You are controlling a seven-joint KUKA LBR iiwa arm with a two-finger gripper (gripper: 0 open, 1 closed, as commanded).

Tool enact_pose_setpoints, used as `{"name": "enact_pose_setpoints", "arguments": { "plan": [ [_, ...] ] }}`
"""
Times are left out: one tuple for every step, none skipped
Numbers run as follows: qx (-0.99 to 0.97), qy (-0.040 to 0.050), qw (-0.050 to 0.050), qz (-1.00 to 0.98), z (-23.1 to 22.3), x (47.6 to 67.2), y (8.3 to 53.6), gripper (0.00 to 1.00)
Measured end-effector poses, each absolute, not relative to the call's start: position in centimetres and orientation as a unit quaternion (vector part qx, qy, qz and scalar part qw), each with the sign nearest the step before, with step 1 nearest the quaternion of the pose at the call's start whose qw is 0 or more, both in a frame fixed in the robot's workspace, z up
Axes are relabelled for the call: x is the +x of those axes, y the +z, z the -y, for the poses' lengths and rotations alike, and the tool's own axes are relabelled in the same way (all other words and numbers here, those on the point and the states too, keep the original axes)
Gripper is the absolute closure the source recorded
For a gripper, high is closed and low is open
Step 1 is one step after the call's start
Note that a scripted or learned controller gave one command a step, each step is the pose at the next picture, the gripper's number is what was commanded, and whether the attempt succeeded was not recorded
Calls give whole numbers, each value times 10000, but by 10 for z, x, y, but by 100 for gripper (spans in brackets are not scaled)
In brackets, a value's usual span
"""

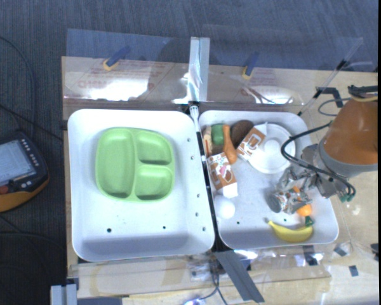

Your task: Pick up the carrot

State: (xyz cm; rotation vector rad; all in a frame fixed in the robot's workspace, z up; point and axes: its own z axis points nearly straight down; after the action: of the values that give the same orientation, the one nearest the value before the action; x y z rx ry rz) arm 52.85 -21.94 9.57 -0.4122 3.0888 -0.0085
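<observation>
The carrot (304, 211), a small orange piece with a green end, lies in the right bin (254, 229) near its front right corner, just above a yellow banana (291, 231). My gripper (291, 194) is down inside that bin, directly left of and slightly above the carrot, close to it or touching it. A bit of orange shows at the gripper's tip, but I cannot tell what it belongs to. The orange band of the arm (354, 135) hangs over the bin's right rim.
Along the right bin's left wall lie a longer orange-red piece (230, 149), a green item (216, 135), a brown round item (241, 131) and a brown-and-white carton (222, 173). A white cup (270, 154) is mid-bin. The left bin (89, 227) holds a green divided plate (134, 162).
</observation>
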Motion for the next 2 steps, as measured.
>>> {"name": "enact_pose_setpoints", "arguments": {
  "plan": [
    [-215, -3, 33, -9998, 196, 545, 168, 100],
    [92, -3, 25, -10000, 217, 494, 101, 100]
  ]
}}
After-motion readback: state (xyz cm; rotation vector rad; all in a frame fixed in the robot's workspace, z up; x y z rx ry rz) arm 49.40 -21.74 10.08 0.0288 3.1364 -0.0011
